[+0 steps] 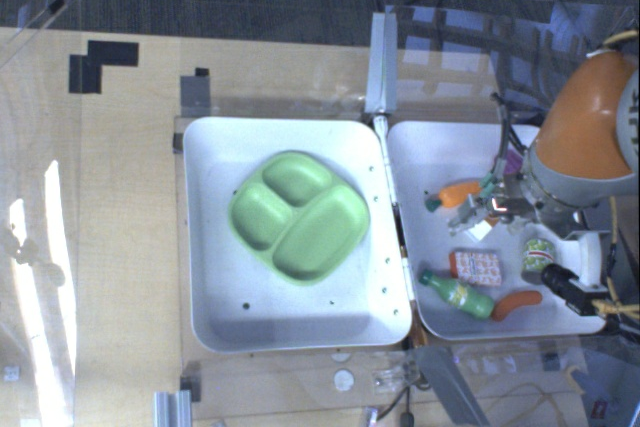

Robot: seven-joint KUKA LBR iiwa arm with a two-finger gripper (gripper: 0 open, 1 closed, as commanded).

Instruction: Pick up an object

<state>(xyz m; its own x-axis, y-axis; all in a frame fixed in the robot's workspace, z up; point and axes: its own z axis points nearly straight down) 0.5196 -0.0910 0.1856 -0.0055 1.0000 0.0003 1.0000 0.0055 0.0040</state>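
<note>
Lying nearest in the right bin (440, 323) were a green bottle (458, 294), a sausage (517, 303) and a red packet (476, 264); farther up, the gripper (487, 208) hovered beside the carrot (453, 195), its opening impossible to judge. The green plate (298, 215) sat left.

**Even overhead light, glare at the left**

The bench (120, 245) is evenly and brightly lit. Strong white glare is seen along its left side, as if reflected on a clear panel. Soft shadows are cast inside the left bin (215, 315). Slight softness is noted throughout, and the dark floor is dim.
</note>
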